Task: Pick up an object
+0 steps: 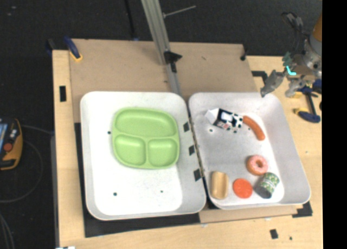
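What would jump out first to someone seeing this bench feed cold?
The green divided plate stands out most, lying alone in the left bin. Next come the small items scattered in the right bin: an orange sausage and a black-and-white carton toward the far side, a pink donut lower down, and a tan piece and a red-orange round thing along the near edge. The tool sits at the bin's far right corner.

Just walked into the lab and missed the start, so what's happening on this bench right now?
A robot arm is set up to pick an object from two white bins. Its gripper hangs by the far right corner of the right bin, holding nothing. That bin has a sausage, a pink donut, a tan bread piece, an orange round piece, a small can and a black-and-white carton. The left bin holds a green divided plate.
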Available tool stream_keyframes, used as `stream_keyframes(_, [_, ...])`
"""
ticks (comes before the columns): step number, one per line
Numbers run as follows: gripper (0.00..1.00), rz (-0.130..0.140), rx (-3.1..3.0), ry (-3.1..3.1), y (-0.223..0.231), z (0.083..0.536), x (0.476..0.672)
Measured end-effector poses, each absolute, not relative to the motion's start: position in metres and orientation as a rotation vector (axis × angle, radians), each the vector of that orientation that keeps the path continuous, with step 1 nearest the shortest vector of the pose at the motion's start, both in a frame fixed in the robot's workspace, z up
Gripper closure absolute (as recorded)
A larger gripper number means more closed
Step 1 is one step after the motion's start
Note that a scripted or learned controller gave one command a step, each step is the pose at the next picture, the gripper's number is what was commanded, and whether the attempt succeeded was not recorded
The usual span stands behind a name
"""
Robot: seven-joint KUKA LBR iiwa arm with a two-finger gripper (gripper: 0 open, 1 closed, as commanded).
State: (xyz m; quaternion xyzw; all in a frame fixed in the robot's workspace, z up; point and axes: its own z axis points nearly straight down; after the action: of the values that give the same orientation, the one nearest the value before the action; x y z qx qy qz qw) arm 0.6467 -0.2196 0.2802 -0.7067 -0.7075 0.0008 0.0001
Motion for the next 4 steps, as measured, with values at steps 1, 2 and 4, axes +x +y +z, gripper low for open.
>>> stream_keyframes(1, [0.0,0.0,-2.222,-2.225,-0.22,0.282,0.647])
stream_keyframes(2, [0.0,0.004,-2.217,-2.227,-0.219,0.231,0.657])
stream_keyframes(4, [0.0,0.003,-2.218,-2.227,-0.227,0.135,0.669])
